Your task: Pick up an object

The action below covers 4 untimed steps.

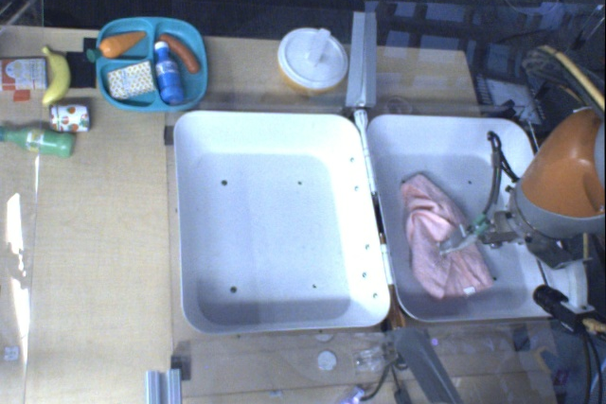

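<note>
A crumpled pink cloth (434, 237) lies in the right bin (431, 142), towards its near side. My gripper (460, 241) reaches in from the right and sits low over the cloth's right edge, its tips touching or pressing into the fabric. The grey arm with its orange band (568, 170) stands over the bin's right rim. The left bin (275, 222) holds nothing that I can see.
On the bench at the back left stand a blue divided tray (194, 71) with toy food, a banana (57, 76), a small can (69, 117) and a green bottle (38, 141). A white lidded container (312, 59) sits behind the bins. Cables hang at the right.
</note>
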### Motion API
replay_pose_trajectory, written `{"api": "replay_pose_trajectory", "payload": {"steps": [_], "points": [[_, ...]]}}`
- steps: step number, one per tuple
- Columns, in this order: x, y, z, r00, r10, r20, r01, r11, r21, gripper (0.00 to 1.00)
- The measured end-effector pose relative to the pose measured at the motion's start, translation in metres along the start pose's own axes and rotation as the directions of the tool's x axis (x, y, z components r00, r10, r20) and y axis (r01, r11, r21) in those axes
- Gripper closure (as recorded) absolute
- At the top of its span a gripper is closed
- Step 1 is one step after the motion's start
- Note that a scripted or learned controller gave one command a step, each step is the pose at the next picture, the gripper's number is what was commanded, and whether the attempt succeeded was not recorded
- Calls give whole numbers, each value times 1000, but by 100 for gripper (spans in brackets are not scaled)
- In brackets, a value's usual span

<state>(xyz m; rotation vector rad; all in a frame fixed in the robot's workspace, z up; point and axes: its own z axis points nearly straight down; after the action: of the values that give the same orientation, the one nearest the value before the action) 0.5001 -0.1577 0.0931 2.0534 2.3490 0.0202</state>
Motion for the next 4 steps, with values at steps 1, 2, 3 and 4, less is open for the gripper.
{"api": "replay_pose_trajectory", "payload": {"steps": [1, 2, 3, 4], "points": [[-15, -7, 0, 997, -79, -3, 79, 997, 1, 0], [48, 42, 1, 991, -135, -4, 135, 991, 2, 0], [76, 63, -91, 995, -100, -10, 100, 995, 22, 0], [47, 35, -4, 975, -224, -7, 224, 974, 9, 0]]}}
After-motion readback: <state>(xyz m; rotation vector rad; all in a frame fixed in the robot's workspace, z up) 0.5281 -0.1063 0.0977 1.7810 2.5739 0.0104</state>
